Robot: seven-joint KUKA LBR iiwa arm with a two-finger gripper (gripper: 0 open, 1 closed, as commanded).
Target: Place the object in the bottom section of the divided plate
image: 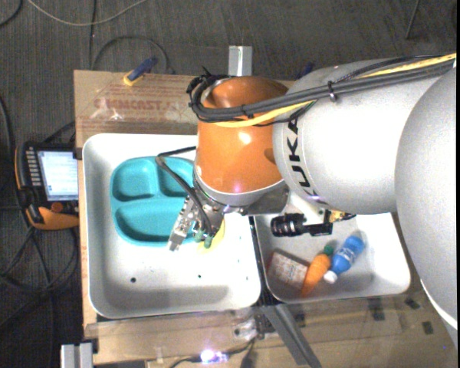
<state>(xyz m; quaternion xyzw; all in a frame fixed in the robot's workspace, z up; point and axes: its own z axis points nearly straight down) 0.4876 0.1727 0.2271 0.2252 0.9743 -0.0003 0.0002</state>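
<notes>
Divided plate [138, 225] sits beside the downward-pointing gripper [190, 232], by a seemingly yellow-green thing [212, 238]; grip cannot be told.

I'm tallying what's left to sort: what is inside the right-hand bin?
A brown packet, an orange carrot and a blue bottle lie in the right bin. The arm covers the bin's upper part, so anything there is hidden.

Grey arm [368, 144], orange wrist band [234, 140]
</notes>
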